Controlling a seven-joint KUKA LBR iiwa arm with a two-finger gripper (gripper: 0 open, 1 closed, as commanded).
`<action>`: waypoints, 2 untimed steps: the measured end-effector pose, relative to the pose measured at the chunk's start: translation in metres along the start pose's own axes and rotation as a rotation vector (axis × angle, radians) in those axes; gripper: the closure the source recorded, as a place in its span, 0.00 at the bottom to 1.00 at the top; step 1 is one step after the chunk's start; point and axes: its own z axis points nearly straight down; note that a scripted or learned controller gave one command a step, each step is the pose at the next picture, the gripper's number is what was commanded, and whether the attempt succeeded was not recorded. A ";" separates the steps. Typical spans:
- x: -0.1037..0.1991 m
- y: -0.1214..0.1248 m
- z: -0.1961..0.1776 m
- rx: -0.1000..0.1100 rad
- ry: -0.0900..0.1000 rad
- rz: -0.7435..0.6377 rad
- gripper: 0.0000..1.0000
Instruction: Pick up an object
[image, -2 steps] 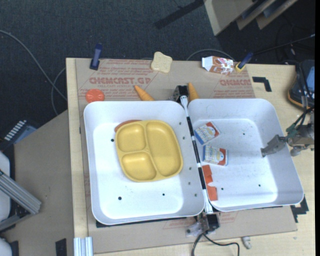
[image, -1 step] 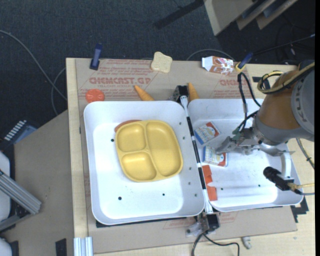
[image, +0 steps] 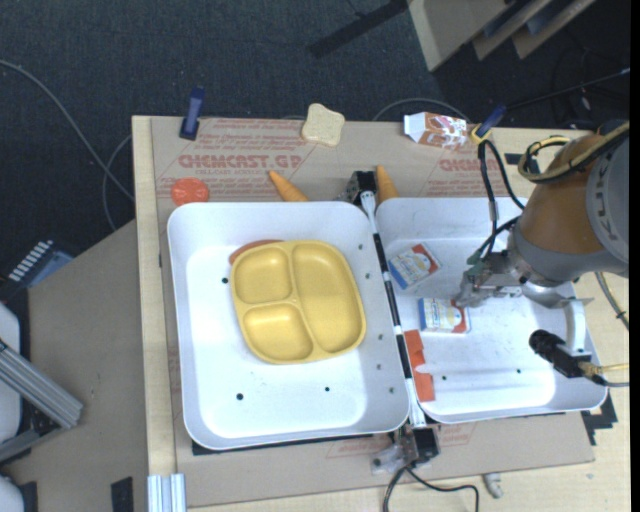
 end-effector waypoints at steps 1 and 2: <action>0.000 0.000 0.000 0.001 0.001 0.000 0.00; 0.032 0.047 0.014 0.011 -0.001 -0.001 0.00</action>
